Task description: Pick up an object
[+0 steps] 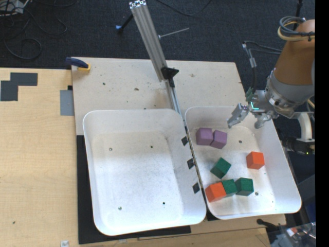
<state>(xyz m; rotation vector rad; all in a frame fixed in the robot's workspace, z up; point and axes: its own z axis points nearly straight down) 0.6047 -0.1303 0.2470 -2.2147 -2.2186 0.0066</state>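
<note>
The right bin (288,189) holds several blocks. Two purple blocks (211,137) sit together at its upper left. One green block (221,167) lies in the middle, and an orange block (255,160) sits to its right. Near the front, an orange block (216,191) touches two green blocks (237,186). My gripper (249,118) hangs over the bin's far edge, above and to the right of the purple blocks. Its fingers (236,117) are spread apart with nothing between them.
The left bin (92,138) stands beside the right one. A slanted aluminium bar (152,45) rises from the gap between the bins at the back. Black clips (188,153) line the shared rim. A blue-and-yellow clamp (78,64) lies at the bench's far left corner.
</note>
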